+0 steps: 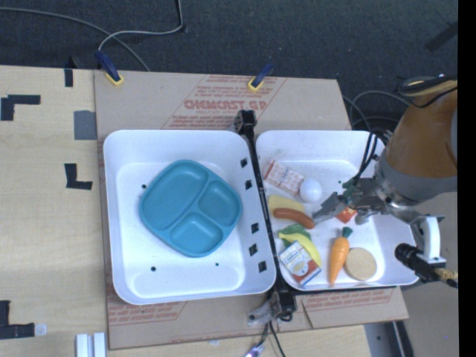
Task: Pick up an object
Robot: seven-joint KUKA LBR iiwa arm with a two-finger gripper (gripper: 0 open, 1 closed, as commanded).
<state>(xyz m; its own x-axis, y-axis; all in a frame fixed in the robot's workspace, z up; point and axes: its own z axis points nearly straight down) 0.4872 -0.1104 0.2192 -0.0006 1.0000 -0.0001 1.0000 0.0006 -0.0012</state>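
Camera view, from above the bench: two shallow white bins sit side by side on a cardboard sheet (pixel 223 99). The left bin (pixel 119 199) carries a blue divided plate (pixel 191 208), lying flat near its middle. The grey arm (pixel 420 155) with its orange band leans over the right bin (pixel 387 274) from the right, its gripper (pixel 336 207) low above the bin floor. Whether the fingers are parted or closed cannot be told from this angle. A small red-orange piece (pixel 345 216) lies right at the fingertips, too small to identify. Spread across the right bin are a toy carrot (pixel 338 255), a round tan biscuit (pixel 361 264) touching it, a sausage (pixel 292 216), a yellow banana (pixel 283 203), a small food packet (pixel 283 175), a card packet (pixel 297 261) and a white egg (pixel 311 191) beside the gripper.
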